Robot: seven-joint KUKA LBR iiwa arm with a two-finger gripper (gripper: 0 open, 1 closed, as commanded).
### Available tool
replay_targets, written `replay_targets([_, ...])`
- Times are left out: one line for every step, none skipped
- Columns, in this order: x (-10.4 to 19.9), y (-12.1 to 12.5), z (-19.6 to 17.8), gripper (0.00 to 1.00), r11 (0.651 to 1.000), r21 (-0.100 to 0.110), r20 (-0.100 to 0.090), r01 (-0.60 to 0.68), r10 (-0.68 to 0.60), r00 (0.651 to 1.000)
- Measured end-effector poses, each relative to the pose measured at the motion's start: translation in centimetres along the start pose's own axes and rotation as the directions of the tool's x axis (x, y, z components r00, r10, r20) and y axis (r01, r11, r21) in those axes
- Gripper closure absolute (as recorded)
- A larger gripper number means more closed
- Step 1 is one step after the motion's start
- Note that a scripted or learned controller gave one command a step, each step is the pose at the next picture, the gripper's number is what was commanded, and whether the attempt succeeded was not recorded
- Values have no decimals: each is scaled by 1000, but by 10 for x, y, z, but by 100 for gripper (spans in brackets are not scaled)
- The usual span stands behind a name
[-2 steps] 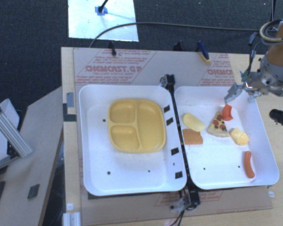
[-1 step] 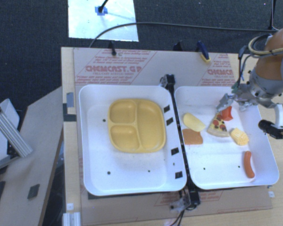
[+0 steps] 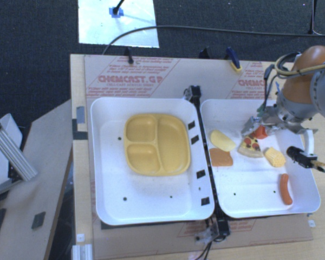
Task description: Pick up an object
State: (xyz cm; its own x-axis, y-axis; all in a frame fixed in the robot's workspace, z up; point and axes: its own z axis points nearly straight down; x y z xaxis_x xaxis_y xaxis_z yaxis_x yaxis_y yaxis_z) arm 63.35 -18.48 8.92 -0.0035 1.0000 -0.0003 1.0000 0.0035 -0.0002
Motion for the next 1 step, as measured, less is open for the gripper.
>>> replay_targets([-1, 3, -16, 100, 1000, -11, 3, 2, -2, 1000])
